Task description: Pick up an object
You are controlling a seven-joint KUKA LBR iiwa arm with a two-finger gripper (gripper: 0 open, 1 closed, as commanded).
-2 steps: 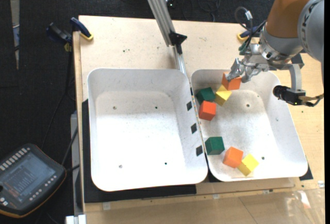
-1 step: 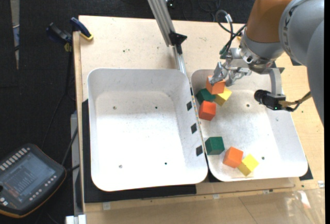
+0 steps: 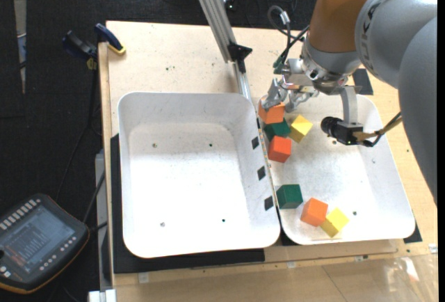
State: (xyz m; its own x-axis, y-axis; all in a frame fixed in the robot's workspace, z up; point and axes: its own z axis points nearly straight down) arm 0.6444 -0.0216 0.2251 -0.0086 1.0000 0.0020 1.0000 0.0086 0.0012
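Observation:
The right bin (image 3: 379,175) holds several small blocks. In its far left corner an orange block (image 3: 272,113), a dark green block (image 3: 278,129), a yellow block (image 3: 301,128) and a red-orange block (image 3: 280,149) sit packed together. My gripper (image 3: 281,97) hangs directly over this cluster, its tip right at the orange block's top. Whether it touches or grips that block is hidden by the wrist. Near the bin's front lie a green block (image 3: 289,195), another orange block (image 3: 314,211) and a yellow block (image 3: 334,222).
The left bin (image 3: 139,154) sits beside the right one, their walls meeting close to the cluster. A slanted metal rail (image 3: 215,8) ends just behind the gripper. A black cable fitting (image 3: 342,130) hangs off the wrist over the right bin.

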